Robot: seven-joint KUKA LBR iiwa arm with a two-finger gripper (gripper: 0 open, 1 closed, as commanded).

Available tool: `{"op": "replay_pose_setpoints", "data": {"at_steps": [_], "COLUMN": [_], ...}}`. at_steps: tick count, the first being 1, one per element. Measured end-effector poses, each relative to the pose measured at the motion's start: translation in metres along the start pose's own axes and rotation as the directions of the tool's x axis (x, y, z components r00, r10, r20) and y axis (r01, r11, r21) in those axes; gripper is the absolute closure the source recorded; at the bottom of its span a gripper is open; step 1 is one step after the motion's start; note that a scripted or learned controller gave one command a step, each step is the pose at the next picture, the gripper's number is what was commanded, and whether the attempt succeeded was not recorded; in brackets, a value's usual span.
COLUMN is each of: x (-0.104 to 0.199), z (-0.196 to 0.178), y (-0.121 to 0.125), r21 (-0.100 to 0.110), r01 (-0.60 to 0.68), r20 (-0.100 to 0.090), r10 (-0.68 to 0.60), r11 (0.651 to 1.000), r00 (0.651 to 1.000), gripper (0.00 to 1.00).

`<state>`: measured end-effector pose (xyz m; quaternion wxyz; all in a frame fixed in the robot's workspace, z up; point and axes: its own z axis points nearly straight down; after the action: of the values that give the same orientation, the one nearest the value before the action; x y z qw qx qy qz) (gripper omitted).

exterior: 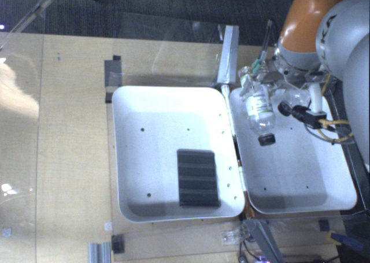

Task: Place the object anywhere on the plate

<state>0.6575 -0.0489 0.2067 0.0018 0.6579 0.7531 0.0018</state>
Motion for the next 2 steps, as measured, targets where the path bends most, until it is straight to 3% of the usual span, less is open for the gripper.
{"op": "replay_pose_setpoints", "data": {"at_steps": [1, 2], "x": [0.071, 0.135], "z": [-0.013, -0.039], "y": [-0.075, -0.025], "r21": [0.002, 0.001], "r01": [0.149, 0.245], "r20": [-0.001, -0.002], "r10": [-0.149, -0.245], "r11": [0.989, 0.970], "r00": [0.989, 0.970], "gripper": [1.00, 1.00]}}
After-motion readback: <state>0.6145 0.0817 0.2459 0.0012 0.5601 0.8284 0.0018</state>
